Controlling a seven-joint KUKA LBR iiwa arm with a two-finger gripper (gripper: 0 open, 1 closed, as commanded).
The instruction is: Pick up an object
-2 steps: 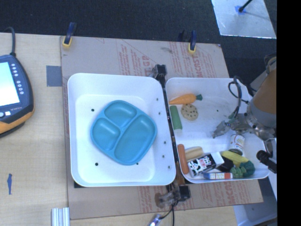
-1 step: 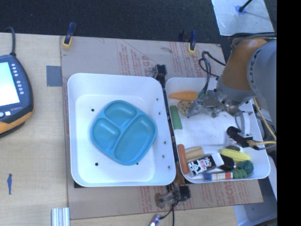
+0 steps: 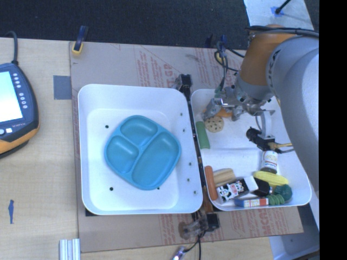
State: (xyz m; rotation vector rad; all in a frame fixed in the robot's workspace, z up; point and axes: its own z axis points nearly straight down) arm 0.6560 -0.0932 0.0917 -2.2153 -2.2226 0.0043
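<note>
Two bins sit side by side; the gripper hangs at the right bin's 11 o'clock corner, just above a cookie. Whether it is open I cannot tell. Descend squarely over the cookie, clear of the bin wall, before closing.

It looked like a robotics lab: a wooden bench bore two white bins, a grey-and-orange arm, and probably a control pendant.
</note>
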